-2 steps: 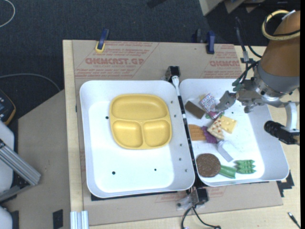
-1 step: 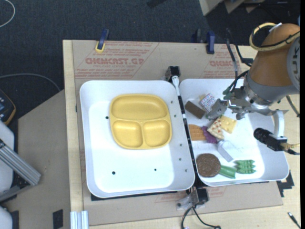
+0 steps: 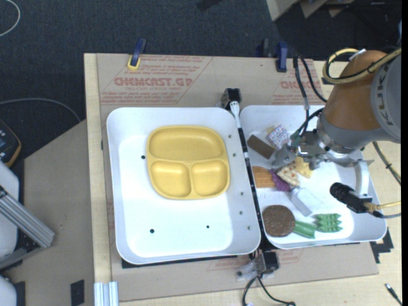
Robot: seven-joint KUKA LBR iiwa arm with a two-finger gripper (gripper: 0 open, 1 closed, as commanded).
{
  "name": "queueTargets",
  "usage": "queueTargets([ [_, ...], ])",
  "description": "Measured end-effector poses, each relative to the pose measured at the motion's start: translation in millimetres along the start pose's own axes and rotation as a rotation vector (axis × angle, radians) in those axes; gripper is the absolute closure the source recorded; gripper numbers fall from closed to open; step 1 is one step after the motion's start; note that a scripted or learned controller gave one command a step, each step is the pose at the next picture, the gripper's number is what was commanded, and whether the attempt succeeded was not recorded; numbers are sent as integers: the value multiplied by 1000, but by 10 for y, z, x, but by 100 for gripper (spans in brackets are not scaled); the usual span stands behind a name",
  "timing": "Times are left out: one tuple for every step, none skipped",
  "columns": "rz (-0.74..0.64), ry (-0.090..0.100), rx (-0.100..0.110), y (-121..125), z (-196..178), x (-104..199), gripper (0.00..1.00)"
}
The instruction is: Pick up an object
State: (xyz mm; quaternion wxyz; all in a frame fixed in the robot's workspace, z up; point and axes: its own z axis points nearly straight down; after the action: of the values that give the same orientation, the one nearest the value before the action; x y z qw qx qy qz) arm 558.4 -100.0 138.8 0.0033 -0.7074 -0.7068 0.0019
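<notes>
Where the gripper (image 3: 288,160) dips among plastic foods — grip unclear — sits a round brown patty (image 3: 278,220).

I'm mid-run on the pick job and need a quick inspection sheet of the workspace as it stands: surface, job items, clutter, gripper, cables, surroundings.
Surface: brown bench board bearing the left bin and right bin, side by side.
Job's things: right bin holds a round brown patty, green pea pods, a brown block, an orange piece, a small printed packet and a white piece.
Clutter: yellow divided plate in the left bin.
Gripper: the gripper is low over the right bin's pile; finger state cannot be told.
Cables: black and yellow cables at the arm; more wires below the bench's front edge.
Surroundings: dark carpet.
</notes>
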Motion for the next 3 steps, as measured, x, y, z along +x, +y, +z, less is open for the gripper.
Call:
queueTargets([
  [0, 3, -8, 21, 488, 14, 0],
  [-1, -2, -24, 65, 315, 3, 100],
  [-2, -3, -14, 57, -316, 46, 100],
])
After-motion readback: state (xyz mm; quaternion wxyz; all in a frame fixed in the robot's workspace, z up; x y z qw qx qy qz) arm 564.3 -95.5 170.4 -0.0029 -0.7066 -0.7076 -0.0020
